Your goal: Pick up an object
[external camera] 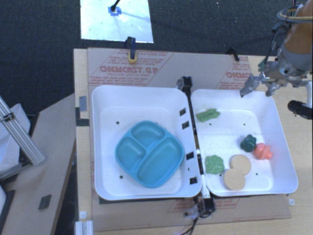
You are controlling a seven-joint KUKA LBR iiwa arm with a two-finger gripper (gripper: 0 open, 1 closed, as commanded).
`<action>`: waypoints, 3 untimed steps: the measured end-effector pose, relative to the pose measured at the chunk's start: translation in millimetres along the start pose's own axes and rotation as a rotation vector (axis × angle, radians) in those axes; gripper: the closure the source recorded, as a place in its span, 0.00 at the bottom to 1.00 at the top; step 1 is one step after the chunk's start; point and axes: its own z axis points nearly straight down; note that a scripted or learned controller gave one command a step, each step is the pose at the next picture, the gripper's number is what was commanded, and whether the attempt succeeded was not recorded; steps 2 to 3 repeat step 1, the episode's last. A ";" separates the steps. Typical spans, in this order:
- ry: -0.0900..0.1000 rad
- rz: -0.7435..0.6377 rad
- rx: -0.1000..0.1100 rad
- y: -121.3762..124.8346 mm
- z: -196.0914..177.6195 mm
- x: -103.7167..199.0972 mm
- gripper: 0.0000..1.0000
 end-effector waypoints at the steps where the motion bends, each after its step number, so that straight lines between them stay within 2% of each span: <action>1: -0.003 -0.003 -0.013 2.5 -9.1 0.7 0.00; 3: -0.003 -0.003 -0.013 2.5 -9.1 0.7 0.00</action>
